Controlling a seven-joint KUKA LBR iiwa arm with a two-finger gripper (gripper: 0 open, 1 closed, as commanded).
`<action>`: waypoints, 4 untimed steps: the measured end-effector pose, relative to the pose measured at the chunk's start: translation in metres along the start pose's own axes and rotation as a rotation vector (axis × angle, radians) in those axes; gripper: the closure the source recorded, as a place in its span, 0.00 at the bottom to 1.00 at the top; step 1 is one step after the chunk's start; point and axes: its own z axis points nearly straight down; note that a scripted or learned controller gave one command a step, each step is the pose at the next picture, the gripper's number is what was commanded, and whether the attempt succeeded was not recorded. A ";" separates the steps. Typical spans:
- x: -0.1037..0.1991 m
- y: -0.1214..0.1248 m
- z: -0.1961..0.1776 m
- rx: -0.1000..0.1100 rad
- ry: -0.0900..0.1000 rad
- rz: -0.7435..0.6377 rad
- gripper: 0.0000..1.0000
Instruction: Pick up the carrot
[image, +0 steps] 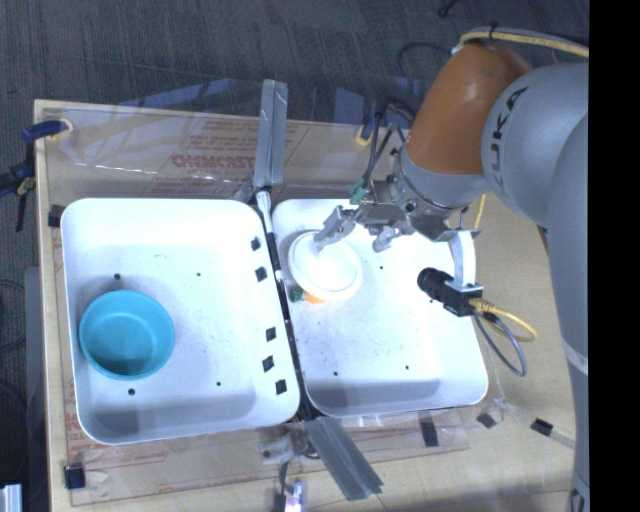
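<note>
Camera view, carrot (312, 296) peeking from under white bowl (325, 267), just below-left of gripper (362, 231), finger state unclear.

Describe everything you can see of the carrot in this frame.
The carrot shows as a small orange sliver with a hint of green at its left end. It lies in the right bin, near that bin's left wall, tucked under the lower edge of a white bowl that hides most of it.
</note>
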 end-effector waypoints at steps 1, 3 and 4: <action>0.002 -0.055 0.064 0.000 0.000 -0.036 0.00; 0.001 -0.054 0.054 -0.001 -0.002 -0.041 0.00; -0.015 -0.006 0.162 -0.011 -0.004 0.103 0.00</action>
